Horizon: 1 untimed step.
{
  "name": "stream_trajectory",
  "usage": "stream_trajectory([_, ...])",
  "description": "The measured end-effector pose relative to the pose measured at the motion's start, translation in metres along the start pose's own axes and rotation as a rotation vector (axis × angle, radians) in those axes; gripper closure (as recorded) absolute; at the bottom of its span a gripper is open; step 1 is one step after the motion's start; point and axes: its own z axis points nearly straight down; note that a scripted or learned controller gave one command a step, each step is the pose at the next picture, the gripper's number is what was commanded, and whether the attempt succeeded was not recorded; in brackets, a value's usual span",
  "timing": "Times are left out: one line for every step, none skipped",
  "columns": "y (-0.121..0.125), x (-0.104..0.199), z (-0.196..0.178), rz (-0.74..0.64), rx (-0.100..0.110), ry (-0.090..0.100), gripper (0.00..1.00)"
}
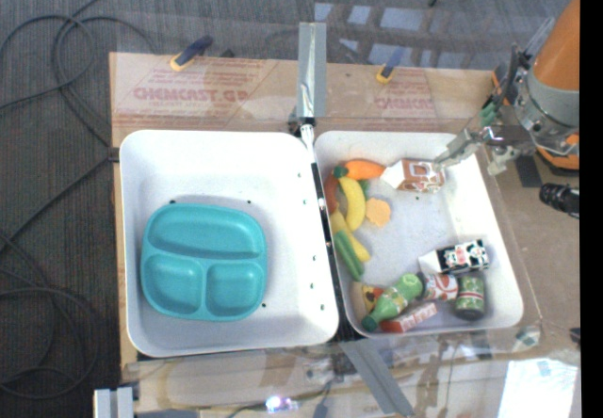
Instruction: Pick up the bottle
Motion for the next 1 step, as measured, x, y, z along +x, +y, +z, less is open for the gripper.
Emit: stream_trajectory([-0.0697,0.0496,0.118,-0.105,0.002,0.002,0.0])
